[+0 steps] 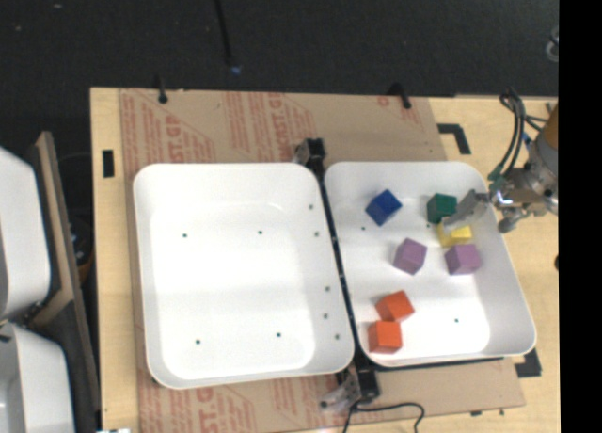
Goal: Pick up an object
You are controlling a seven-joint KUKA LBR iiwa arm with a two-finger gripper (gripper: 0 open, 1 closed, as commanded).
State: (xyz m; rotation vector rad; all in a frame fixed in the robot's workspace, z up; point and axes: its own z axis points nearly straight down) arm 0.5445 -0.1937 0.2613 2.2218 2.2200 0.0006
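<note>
The right bin [499, 328] holds several small blocks. A blue cube [383, 206] and a green cube [441, 207] lie near its far side. A small yellow block [458, 232] sits just below the green one. Two purple cubes [409, 255] [462, 258] lie mid-bin, and two orange cubes [396, 306] [385, 335] sit near the front. My gripper [489, 211] hangs over the bin's right rim, open. One finger [469, 202] reaches toward the green cube and the yellow block. Nothing is between the fingers.
The left bin [150, 233] stands beside the right one, and a black divider strip [331, 252] runs between them. Both rest on a cardboard sheet [226, 130] on the bench. Cables [513, 139] hang by the arm at the right edge.
</note>
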